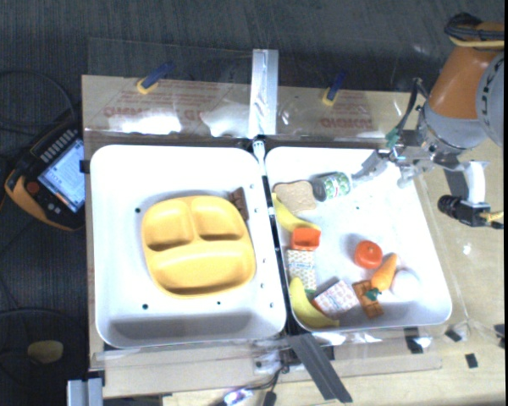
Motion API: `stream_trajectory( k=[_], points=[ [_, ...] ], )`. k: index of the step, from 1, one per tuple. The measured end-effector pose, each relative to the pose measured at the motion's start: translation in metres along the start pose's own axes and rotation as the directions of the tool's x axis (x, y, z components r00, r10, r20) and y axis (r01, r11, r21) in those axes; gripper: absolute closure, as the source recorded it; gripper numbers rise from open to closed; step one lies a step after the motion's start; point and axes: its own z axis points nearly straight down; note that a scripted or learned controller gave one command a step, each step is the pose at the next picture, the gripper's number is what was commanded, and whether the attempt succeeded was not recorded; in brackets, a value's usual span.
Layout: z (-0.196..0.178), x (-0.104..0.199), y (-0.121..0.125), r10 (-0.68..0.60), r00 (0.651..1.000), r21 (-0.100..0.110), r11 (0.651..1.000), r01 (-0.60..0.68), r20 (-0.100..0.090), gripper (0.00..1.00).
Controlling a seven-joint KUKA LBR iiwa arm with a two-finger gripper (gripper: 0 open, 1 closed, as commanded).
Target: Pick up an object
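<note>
The gripper (pixel 395 161) hung over the far right corner of the right bin (pixel 433 260), low at the rim, and from where I stood I could not tell whether its jaws were apart or closed; the metal there was too small and cluttered to read. Nothing was visibly held between them. The grey arm with its orange band (pixel 461 79) reached in behind it from the right.

To my eye the pick had not begun: this was the approach, with the tool poised above the bin and no object yet chosen by contact. The closest candidate was the green can (pixel 331 184), lying on its side just beside the gripper toward the bin's middle. It was a smooth cylinder, likely to roll if nudged, so I judged the next move called for coming down squarely across its round body, not along its length.

Touching the can lay a flat beige slice (pixel 295 194), bread-like and matte. Along the divider curved a yellow banana (pixel 284 216), and below it stood a small bottle with an orange cap (pixel 303 250). Toward the near right sat a glossy red ball (pixel 368 253), a tapered carrot (pixel 384 270) just beside it, and a patterned little box (pixel 334 297) leaning against a second banana (pixel 309 309) at the near wall.

The left bin (pixel 102 227) held a yellow tray (pixel 199 244), moulded plastic with shallow compartments and rounded corners.
</note>
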Motion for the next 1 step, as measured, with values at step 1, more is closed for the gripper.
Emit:
stream_trajectory(
  k=[1],
  points=[
    [0.0906, -0.0219, -0.1006, -0.068, 0.998, -0.009, 0.998, 0.068, -0.007, 0.00]
  ],
)
